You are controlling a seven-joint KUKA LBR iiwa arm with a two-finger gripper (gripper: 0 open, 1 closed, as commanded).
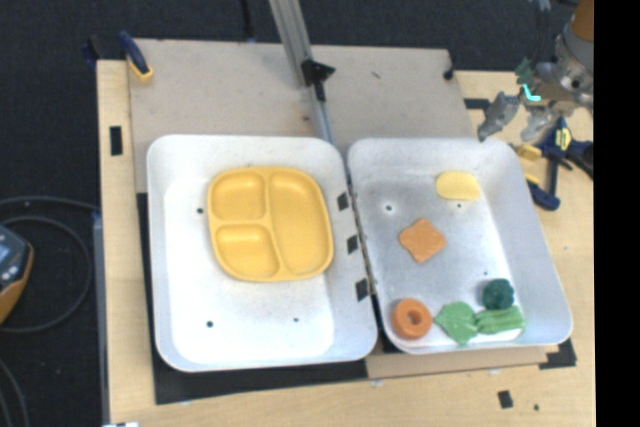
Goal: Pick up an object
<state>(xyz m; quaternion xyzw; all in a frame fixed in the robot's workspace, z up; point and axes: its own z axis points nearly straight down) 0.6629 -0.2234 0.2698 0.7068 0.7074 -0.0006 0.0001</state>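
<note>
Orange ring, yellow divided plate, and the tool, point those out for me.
orange ring (pixel 411 318), camera view, on its band at the hole's edge.
yellow divided plate (pixel 270 223), camera view, on its central divider.
tool (pixel 520 120), camera view, between its fingertips.

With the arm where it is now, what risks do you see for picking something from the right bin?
1. The gripper hangs outside the right bin, so it may strike the rim on entry.
2. The orange ring, green pieces and dark green ball crowd one corner; a grab there may miss.
</note>
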